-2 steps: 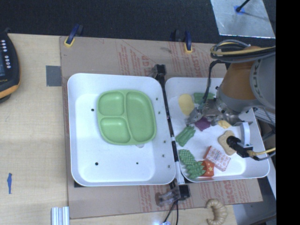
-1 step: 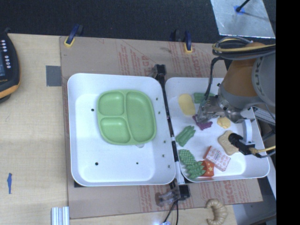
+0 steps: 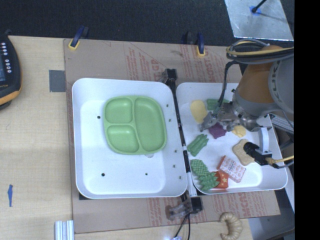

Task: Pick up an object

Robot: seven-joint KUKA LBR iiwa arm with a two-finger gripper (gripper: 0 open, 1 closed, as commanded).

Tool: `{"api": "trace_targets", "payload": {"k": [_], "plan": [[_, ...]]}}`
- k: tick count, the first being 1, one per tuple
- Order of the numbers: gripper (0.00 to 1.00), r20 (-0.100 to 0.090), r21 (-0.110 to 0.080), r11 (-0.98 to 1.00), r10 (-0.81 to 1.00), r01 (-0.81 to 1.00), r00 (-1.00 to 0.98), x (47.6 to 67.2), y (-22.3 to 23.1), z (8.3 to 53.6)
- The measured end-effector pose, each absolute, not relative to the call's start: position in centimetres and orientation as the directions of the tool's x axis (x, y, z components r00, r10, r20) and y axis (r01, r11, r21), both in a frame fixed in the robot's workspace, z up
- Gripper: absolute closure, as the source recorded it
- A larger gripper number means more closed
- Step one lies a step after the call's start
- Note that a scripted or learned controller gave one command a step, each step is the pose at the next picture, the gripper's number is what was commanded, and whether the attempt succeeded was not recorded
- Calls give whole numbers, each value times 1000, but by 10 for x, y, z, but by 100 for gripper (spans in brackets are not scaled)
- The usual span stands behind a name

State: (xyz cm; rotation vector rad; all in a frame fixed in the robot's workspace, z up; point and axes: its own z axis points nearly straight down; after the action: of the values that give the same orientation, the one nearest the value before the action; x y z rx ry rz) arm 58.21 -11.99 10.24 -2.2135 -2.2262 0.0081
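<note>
A: Nearest the camera, a tan curled piece [image 3: 231, 225] lies on the cardboard sheet [image 3: 125, 59], just below the right bin [image 3: 280, 184]. Beside it, a metal clamp [image 3: 180, 210] sits at the seam between the bins.

B: Bin contents?

A: The left bin [image 3: 90, 179] holds one green divided plate [image 3: 135, 124], set toward the far side. The right bin holds a green waffle-textured piece [image 3: 202, 172] touching an orange-red item [image 3: 221, 179] at the near edge, a red-and-white packet [image 3: 232, 168], a tan cracker-like piece [image 3: 243, 152], a green pod-shaped toy [image 3: 197, 144] near the left wall, a yellow lemon-like toy [image 3: 198, 110], a small green piece [image 3: 212, 104] and a purple toy [image 3: 217, 130].

B: The claw?

A: The gripper [image 3: 220, 120] sits directly over the purple toy, with the yellow toy just left of it. It cannot be told whether the claw is released or clenched; nothing is visibly between its tips.

B: Room to move?

A: The left bin has bare floor along its near and left sides. The right bin is crowded; the arm [image 3: 260, 84] covers its far right corner. Blue clips [image 3: 200, 45] pin the cardboard's far edge.
</note>
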Motion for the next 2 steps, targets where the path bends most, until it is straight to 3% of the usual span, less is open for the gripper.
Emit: {"api": "trace_targets", "payload": {"k": [1,2], "plan": [[100,-3,-5,6,1000,1000,-6,582,-121,113],[0,-4,-6,7,1000,1000,-7,582,-121,113]]}}
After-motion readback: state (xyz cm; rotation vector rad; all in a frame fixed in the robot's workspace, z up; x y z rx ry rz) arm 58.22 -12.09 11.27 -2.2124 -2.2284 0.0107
